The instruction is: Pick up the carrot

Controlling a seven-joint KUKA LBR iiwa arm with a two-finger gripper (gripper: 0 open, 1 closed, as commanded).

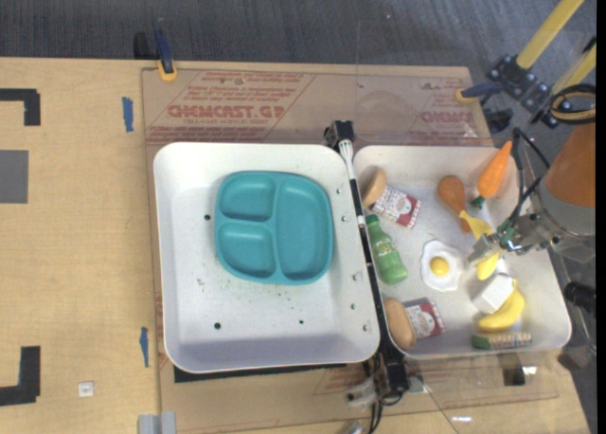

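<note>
- Leaning against the far right wall of the right bin (559, 323), the carrot (494, 170) sits in the upper right of the frame, orange with a green tip pointing down-left.
- Reaching in from the right edge, the arm (579, 181) shows its orange band at mid-height; the pincer (500, 244) is low over the right bin, below the carrot and apart from it.
- Whether the pincer is open or closed cannot be told; its tip is small and dark against the clutter.
- Just left of the carrot lies a drumstick (453, 191), brown and rounded.
- A fried egg (440, 266) lies near the middle of the right bin, left of the pincer.
- A green bottle (385, 250) lies along the bin's left wall, with a bread roll (374, 183) above it and a red-and-white packet (399, 206) just beside the roll.
- A second roll (401, 325) and a second packet (426, 316) lie side by side at the bin's lower left.
- A banana (503, 312) curves along the lower right of the bin, touching a white block (492, 294) above it.
- The left bin (180, 262) fills the middle of the frame and holds a teal divided plate (275, 227) with three compartments.
- Both bins rest on a wooden counter (76, 233) with black and blue tape marks at the left.
</note>
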